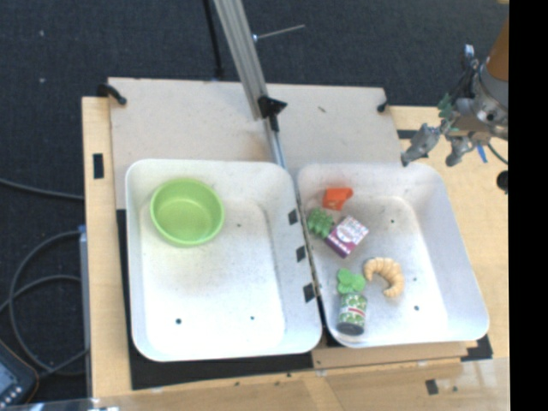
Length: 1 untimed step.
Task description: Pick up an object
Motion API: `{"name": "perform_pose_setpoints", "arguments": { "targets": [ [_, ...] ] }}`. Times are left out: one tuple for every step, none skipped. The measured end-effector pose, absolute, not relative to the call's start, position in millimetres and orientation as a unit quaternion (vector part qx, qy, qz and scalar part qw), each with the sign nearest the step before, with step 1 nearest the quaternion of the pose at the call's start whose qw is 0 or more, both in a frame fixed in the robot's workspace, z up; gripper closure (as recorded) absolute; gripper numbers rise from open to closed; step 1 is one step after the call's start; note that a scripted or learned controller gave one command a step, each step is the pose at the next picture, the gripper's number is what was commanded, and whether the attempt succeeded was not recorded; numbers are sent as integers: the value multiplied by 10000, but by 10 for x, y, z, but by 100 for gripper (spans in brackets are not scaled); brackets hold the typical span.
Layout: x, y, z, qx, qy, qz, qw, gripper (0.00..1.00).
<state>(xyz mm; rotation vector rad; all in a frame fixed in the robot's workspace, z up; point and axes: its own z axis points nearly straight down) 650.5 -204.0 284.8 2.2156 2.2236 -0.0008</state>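
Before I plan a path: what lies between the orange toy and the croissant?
In the camera view, the purple box lies between the orange toy and the croissant.

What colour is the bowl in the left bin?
The bowl is light green, plain with no pattern. It shows clearly in the camera view, near the left bin's back corner.
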Motion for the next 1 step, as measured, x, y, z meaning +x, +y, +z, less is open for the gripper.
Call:
{"name": "perform_pose_setpoints", "arguments": {
  "targets": [
    [6504,-2044,2849,7056,7086,-10,16,0]
  ]
}}
